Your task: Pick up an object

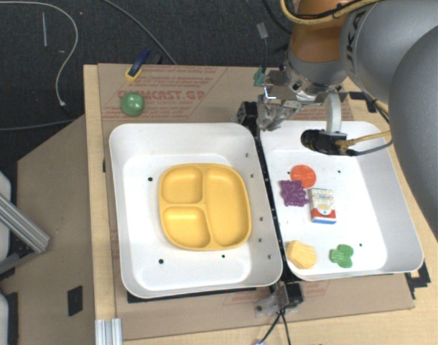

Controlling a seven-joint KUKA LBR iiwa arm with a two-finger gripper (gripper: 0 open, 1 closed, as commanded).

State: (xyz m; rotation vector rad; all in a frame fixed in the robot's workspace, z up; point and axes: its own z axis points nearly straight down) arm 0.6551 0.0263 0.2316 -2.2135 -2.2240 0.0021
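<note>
- Nearest me, along the right bin's front edge, I see a yellow piece and a green piece, both untouched.
- Mid-bin lie a purple piece, a small carton and an orange disc, close together; any of them could be picked.
- The left bin holds a yellow divided plate.
- At the right bin's far edge hangs the gripper, apparently carrying nothing; I cannot tell its spread from here.
- My judgement: nothing lifted yet; descent, grasp and lift all remain.
</note>
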